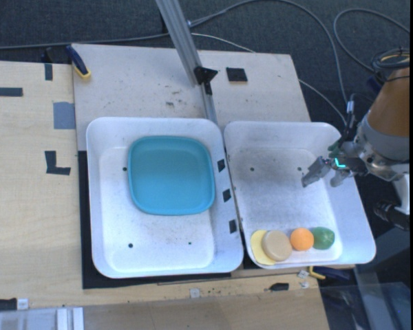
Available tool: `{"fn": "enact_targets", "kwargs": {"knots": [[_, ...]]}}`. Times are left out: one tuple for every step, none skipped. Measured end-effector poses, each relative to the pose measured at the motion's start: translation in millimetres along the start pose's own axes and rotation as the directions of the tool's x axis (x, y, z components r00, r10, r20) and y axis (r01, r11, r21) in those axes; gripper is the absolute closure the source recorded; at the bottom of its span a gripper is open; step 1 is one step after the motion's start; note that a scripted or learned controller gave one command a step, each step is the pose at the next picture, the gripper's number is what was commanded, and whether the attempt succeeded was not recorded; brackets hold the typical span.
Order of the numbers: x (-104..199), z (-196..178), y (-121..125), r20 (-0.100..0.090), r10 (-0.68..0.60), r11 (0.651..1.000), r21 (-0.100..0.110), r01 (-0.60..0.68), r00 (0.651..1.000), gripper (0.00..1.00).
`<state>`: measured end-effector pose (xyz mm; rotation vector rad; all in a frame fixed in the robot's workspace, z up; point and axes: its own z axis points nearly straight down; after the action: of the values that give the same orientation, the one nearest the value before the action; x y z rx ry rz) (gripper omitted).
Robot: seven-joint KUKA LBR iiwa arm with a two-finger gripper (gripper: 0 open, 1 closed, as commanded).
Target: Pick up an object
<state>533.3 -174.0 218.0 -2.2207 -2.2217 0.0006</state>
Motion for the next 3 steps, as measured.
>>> {"fn": "enact_targets", "kwargs": {"knots": [[0.0,0.0,0.0,0.000,0.000,1.000,0.000,0.000,1.000,0.00],[-0.3,42.5,-0.3,-0.001,0.000,1.000,0.004,0.000,1.000,0.00],[-2.0,102.5,5.6,-0.001,0.000,1.000,0.005,0.000,1.000,0.00]]}}
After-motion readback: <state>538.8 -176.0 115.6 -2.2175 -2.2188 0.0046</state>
